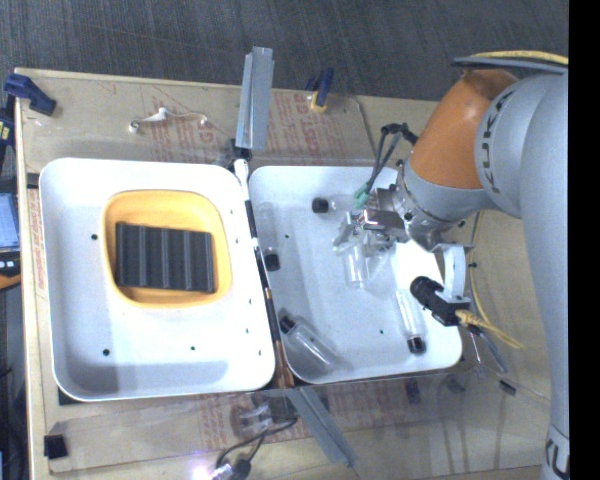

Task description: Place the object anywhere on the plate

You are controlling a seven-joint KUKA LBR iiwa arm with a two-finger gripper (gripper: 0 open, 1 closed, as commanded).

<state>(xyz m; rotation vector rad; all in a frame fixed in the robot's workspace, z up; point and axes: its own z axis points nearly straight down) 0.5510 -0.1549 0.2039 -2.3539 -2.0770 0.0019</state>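
A yellow plate (166,202) lies in the left white bin (130,363). On the plate rests a dark grey ridged block (165,258), lying flat and covering most of its middle. My gripper (363,246) hangs over the upper middle of the right white bin (375,353), well apart from the plate and the block. Its tip is pale and see-through against the white floor, so nothing can be made out in it.
In the right bin lie a clear tube with a black end (410,326), a clear tilted piece (306,344) at the front left, and small black bits (320,205) (270,261). A metal bar (253,98) and blue clamps (321,85) stand at the bench's back edge.
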